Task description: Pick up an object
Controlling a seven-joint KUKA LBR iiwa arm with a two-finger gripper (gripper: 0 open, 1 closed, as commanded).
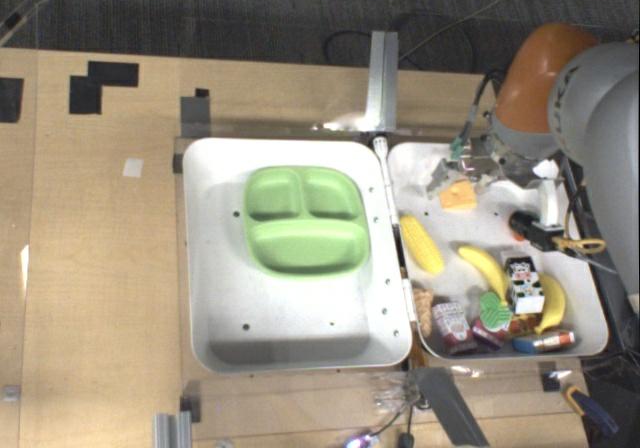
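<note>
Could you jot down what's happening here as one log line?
gripper: above cheese wedge, right bin | holding: nothing seen | green tray: left bin

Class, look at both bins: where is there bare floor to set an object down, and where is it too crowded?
Left bin: bare floor all around the green tray, widest along the near wall. Right bin: one bare patch between cheese, corn and banana. Its near end is packed with small items, and the tool hangs at the far corner.

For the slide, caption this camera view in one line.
KUKA arm's gripper hovers at the orange wedge in the right bin of toy food; green divided plate sits in the left bin.
</note>
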